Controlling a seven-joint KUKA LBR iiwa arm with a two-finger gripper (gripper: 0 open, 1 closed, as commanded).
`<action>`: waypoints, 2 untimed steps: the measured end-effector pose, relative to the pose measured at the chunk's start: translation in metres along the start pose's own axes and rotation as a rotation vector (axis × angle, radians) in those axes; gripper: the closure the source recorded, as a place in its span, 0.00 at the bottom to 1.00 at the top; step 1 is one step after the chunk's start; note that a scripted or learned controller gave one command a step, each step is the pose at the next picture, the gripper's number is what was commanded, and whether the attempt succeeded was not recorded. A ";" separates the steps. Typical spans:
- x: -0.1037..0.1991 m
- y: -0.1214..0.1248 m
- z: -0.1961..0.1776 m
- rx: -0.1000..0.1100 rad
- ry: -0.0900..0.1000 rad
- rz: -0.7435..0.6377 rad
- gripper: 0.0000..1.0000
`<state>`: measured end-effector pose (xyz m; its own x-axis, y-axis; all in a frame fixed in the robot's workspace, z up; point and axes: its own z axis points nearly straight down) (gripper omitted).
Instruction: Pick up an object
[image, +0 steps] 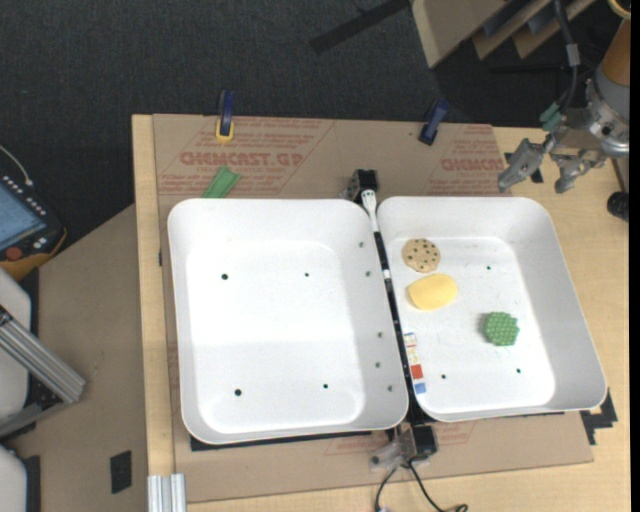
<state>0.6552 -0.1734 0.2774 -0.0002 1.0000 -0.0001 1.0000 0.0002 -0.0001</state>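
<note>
The gripper (548, 172) was seen spread open, holding nothing, beyond the right bin (560, 375). The yellow lump (432, 293) was judged light, smooth, best pinched across its narrow middle.

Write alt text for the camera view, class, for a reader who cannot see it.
Three small items lie in the right white bin: a speckled cookie, a yellow piece just below it, and a green bumpy piece further right. The gripper, fingers spread, hovers beyond that bin's far right corner. The left white bin adjoins it.
</note>
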 end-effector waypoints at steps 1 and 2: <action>0.018 0.010 0.201 0.005 0.002 -0.002 0.00; 0.017 0.013 0.181 -0.005 -0.002 -0.002 1.00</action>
<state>0.6677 -0.1564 0.0965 -0.0025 1.0000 -0.0019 1.0000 0.0025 0.0047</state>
